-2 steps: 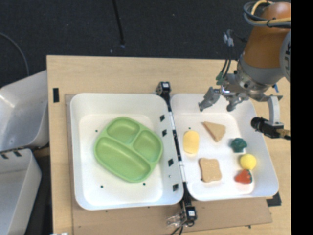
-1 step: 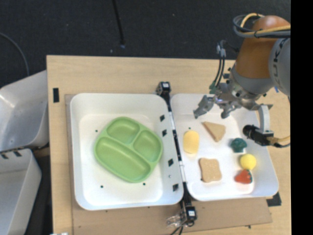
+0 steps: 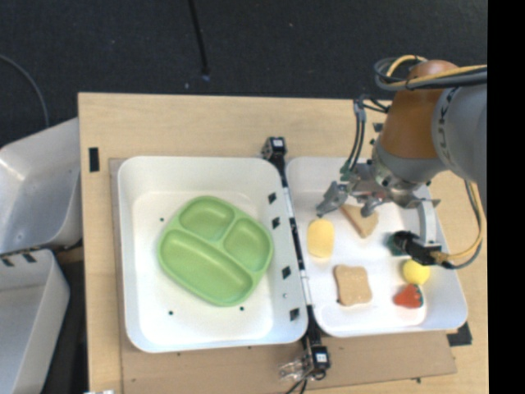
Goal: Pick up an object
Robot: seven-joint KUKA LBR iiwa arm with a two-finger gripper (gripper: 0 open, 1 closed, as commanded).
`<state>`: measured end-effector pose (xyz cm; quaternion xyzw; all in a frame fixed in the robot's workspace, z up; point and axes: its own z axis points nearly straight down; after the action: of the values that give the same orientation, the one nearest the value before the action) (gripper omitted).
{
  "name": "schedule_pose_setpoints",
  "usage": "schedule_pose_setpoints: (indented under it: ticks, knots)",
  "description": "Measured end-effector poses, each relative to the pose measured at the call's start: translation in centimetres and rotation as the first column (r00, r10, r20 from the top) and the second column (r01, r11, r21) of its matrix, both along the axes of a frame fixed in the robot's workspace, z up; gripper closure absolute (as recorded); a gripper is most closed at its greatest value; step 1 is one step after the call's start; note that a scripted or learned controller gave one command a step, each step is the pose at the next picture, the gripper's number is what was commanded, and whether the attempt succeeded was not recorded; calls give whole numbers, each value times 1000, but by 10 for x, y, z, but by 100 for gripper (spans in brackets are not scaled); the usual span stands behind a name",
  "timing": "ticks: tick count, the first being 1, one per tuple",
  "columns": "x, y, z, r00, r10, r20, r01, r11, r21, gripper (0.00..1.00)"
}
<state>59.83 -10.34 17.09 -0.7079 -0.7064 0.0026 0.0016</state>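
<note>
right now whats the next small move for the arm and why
Probably a short straight descent. The pincer sits in the right bin, over the upper end of the tan wedge. The yellow piece lies close on the wedge's left, so going straight down should avoid nudging it.

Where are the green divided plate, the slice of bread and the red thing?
green divided plate [image 3: 215, 250]: camera view, on its large lower compartment.
slice of bread [image 3: 353, 285]: camera view, middle of its top face.
red thing [image 3: 408, 297]: camera view, its centre; too small to identify.
</note>
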Motion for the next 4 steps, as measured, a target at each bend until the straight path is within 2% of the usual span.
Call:
schedule_pose_setpoints:
  ticks: [1, 2, 3, 4]
  knots:
    - [-8, -7, -58, 1000, 0, 1, 0, 1000, 0, 0]
    - [-6, -7, -44, 1000, -4, 8, 4, 1000, 1, 100]
    - [-2, -9, 21, 1000, 3, 14, -3, 1000, 0, 100]
    - [-1, -10, 39, 1000, 5, 10, -5, 1000, 1, 100]
